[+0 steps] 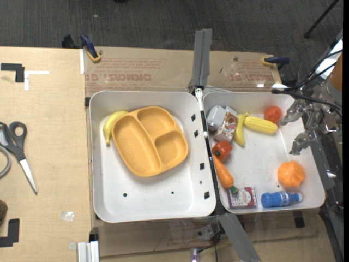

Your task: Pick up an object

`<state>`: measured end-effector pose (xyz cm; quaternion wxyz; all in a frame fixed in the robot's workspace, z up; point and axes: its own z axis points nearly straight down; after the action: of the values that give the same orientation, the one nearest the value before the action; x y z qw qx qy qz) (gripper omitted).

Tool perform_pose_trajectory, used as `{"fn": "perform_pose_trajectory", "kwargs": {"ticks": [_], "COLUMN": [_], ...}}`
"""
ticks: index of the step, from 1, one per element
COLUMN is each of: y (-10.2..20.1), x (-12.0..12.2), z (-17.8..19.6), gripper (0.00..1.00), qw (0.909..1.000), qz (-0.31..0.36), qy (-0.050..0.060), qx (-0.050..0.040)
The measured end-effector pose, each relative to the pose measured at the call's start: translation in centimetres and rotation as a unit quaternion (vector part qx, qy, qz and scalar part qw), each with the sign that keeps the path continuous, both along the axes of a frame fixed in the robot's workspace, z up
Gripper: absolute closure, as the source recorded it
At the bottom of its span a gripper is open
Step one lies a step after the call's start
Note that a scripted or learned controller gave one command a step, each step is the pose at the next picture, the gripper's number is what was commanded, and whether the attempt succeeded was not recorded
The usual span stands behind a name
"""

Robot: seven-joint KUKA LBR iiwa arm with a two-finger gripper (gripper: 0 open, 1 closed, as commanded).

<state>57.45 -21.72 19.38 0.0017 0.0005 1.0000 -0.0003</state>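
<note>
**In the right bin, the claw hangs at the far edge with nothing in it yet**

In the right bin sits everything we could grab, and the closest candidate to the gripper looks like the small orange pumpkin-like fruit, lying just below the claw in the picture, near the bin's right wall. The red tomato is about as near, off to the claw's left and a bit up. The corn cob lies beside the tomato with its long axis running roughly left-right, touching the small banana, which stands more up-down.

The claw itself looks spread apart, two metal fingers dangling over the right rim, nothing between them. We'd call that empty.

Further out: a silver-and-red carton at the bin's top left, another tomato and a carrot along the left wall, then a small red box and a blue bottle lying flat along the bottom edge, its long axis left-right.

The left bin holds a yellow divided plate with a larger banana tucked against its upper left. That's well away from the arm, so we'd guess the pick happens on the right side.
</note>
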Motion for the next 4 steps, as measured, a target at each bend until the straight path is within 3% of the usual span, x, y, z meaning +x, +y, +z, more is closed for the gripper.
{"fn": "perform_pose_trajectory", "kwargs": {"ticks": [1, 2, 3, 4], "y": [-0.5, -0.4, 1.2, 1.3], "x": [-8.1, 1.1, -1.6, -1.4], "z": [-8.7, -10.0, -10.1, -9.1], "gripper": [0.00, 0.00, 0.00, 1.00], "qw": [0.9990, 0.9921, 0.9927, 0.9929], "qz": [-0.043, -0.125, -0.121, -0.119], "qy": [-0.009, -0.002, 0.000, -0.002], "qx": [-0.0026, -0.0002, 0.0001, -0.0008]}}
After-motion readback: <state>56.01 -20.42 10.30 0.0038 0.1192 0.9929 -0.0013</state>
